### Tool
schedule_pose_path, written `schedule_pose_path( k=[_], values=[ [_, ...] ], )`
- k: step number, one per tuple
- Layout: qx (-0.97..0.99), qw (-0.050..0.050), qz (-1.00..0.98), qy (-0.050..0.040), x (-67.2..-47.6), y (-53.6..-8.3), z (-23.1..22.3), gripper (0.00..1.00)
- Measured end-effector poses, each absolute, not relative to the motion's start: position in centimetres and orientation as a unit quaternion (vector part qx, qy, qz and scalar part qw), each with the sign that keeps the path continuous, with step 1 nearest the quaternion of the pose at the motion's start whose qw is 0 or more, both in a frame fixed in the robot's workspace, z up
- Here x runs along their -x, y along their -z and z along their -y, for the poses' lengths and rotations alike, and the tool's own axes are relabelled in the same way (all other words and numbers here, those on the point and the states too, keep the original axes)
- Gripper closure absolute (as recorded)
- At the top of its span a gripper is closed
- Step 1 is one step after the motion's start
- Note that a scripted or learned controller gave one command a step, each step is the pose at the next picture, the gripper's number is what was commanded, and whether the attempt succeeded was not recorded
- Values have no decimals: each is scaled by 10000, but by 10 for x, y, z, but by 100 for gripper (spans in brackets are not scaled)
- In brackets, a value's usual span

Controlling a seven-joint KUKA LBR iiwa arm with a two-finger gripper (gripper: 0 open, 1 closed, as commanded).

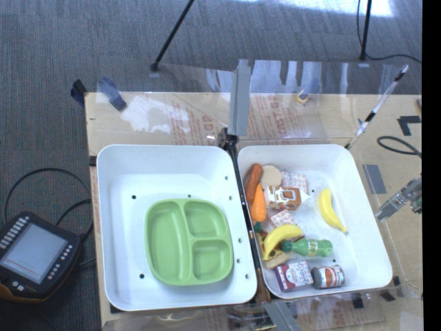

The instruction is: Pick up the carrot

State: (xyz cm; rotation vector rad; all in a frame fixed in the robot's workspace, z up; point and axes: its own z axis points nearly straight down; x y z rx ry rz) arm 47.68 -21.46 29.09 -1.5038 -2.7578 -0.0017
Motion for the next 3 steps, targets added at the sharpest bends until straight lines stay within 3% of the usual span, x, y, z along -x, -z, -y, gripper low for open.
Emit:
schedule_pose_path(
  k=[1,2,3],
  values=[
    [3393,-13,9407,4,-478,-309,195,100],
    [3089,-23,9511,2,-478,-436,213,100],
    [3096,-22,9509,1,-478,-436,213,0]
  ],
)
